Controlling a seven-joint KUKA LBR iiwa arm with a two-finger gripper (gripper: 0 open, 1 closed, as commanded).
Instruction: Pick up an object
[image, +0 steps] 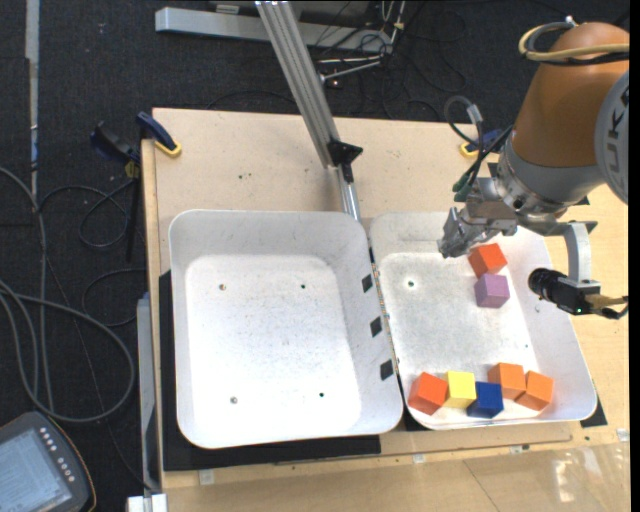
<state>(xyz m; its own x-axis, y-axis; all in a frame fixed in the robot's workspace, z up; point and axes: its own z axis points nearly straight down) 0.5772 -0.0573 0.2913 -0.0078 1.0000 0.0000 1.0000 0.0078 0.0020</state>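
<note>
The arm (575, 100) reached in from the right, its orange band above the wrist, and the gripper (462, 236) hung over the far part of the right bin (560, 345). Its fingers were dark and bunched together against the bin's white floor, and it could not be told whether they were spread or closed; nothing showed between them. An orange cube (488, 259) lay just beside the gripper, apparently touching it or nearly so, with a purple cube (491, 290) just in front of it. Along the near wall of the same bin sat a cluster: an orange block (429, 392), a yellow cube (461, 387), a blue cube (487, 399), and two more orange blocks (524, 384) close together. The left bin (190, 300) lay beside it, their rims meeting.
</note>
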